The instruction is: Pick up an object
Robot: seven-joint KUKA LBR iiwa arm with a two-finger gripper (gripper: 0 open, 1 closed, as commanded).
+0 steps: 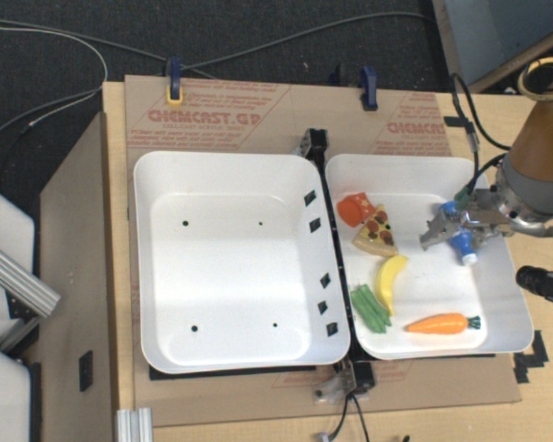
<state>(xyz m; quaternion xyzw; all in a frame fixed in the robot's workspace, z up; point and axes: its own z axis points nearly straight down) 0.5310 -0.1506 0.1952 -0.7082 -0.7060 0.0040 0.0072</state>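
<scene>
The right bin (498, 334) holds a red pepper (352, 208), a pizza slice (376, 233), a yellow banana (390, 280), a green pea pod (370, 308) and an orange carrot (438, 323). My gripper (448, 232), grey with blue parts, hangs over the right side of this bin. It is to the right of the pizza slice and above the carrot in the view. Nothing shows held in it. The arm (539, 168) comes in from the right edge.
The left bin (152, 247) sits beside the right one, with a black divider strip (324, 247) between them. Both rest on a cardboard sheet (258, 109) held by two clamps. Cables run along the dark floor at the back.
</scene>
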